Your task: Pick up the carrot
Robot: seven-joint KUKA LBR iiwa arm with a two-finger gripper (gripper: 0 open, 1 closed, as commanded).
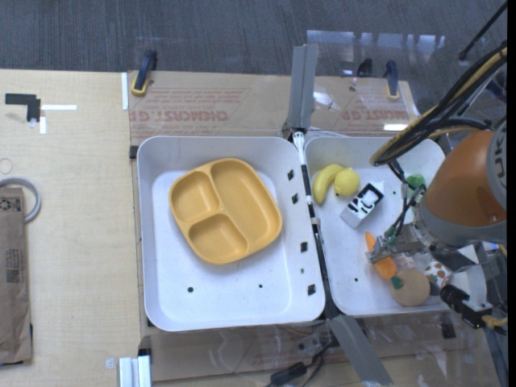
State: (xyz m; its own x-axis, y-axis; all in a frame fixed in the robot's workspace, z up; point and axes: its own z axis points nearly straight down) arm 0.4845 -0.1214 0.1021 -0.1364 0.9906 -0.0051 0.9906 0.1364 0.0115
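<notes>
The carrot (384, 266) is a small orange piece lying in the right bin (347, 297), near its front right. My gripper (380, 254) is low over it and covers its middle, so orange shows on both sides of the gripper. The grey arm with its orange band (468, 190) reaches in from the right above that bin.
In the right bin there is a banana (323, 182) and a lemon (347, 182) at the back, a black-and-white box (362, 204) in the middle, and a tan round item (411, 288) just in front of the carrot. A yellow divided plate (225, 210) sits in the left bin (161, 297).
</notes>
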